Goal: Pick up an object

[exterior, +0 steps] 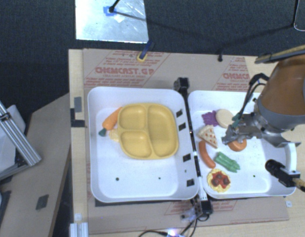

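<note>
"CHEMCAST GP" is printed on the board [125, 69] behind the bins; the gripper [235, 134], its opening indiscernible, is poised over an orange object [237, 144].

Robot lab – bench [78, 132] with 2 white bins [100, 181], toy food

Bench [78, 181] under two white bins [142, 189]

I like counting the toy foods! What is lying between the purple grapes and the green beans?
In the camera view, the pizza slice and the hot dog lie between the purple grapes and the green beans, on the right bin.
</note>
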{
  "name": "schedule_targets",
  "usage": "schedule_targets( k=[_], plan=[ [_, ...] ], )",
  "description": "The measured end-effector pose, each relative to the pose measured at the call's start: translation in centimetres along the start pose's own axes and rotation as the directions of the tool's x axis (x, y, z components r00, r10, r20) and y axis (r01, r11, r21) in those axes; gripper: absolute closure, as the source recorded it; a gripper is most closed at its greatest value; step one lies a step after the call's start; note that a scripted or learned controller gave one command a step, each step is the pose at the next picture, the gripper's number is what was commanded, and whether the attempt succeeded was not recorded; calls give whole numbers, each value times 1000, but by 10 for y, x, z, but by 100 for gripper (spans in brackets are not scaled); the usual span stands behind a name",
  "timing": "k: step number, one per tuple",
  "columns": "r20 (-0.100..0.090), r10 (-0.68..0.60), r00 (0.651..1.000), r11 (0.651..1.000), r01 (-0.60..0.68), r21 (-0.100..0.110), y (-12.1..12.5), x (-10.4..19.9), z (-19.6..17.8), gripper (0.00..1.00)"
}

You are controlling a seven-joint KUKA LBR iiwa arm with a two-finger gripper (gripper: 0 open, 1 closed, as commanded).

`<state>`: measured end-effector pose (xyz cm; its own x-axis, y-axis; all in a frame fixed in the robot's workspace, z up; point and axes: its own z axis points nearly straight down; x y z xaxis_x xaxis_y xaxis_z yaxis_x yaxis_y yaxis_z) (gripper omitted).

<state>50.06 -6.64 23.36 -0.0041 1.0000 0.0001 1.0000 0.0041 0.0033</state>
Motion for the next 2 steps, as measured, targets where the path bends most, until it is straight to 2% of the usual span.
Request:
schedule_targets(
  k=[1, 2],
  plan=[
    [1, 3, 1000, 1000, -3, 2, 12, -8, 14, 100],
    [1, 3, 1000, 1000, -3, 2, 10, -10, 14, 100]
  ],
)
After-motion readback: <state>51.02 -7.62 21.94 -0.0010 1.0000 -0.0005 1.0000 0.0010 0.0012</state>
